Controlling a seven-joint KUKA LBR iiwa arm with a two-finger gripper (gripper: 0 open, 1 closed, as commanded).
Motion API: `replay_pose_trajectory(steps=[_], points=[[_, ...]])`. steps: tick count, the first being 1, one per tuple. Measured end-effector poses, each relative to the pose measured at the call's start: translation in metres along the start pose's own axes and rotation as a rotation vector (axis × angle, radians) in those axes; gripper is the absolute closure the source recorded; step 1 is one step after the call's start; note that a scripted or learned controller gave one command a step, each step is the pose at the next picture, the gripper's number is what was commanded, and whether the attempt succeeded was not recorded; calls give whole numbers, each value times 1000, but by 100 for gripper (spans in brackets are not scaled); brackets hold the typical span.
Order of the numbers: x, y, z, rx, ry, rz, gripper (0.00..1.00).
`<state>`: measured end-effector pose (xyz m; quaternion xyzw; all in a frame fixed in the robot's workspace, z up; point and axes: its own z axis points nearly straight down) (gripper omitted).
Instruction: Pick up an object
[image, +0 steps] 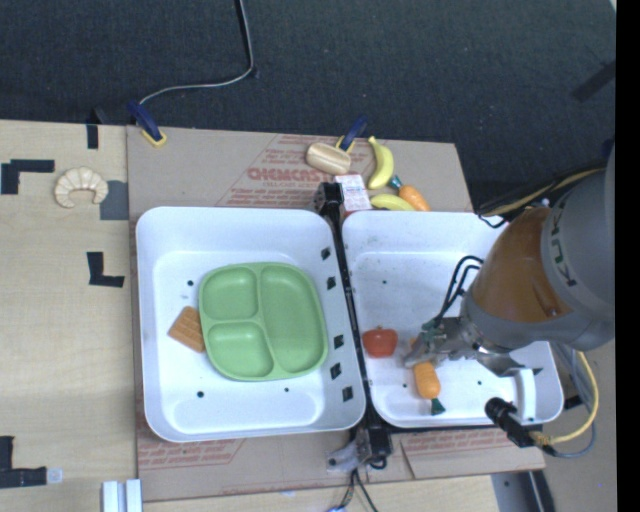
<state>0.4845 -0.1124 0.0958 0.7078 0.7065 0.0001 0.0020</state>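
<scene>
In the right shallow white bin (400, 235), the grey arm's gripper (428, 343) hovers low, whether open or closed being unclear, with a small orange toy carrot (428, 382) just below and a red toy tomato (379, 342) beside.

Right bin (400, 235): arm (535, 280) is covering its right side, tomato (379, 342) and carrot (428, 381) are crowding lower left; upper left is lying open.
</scene>
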Motion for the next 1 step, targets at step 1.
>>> replay_pose_trajectory(steps=[1], points=[[100, 60, -88, 4, 4, -4, 100]])
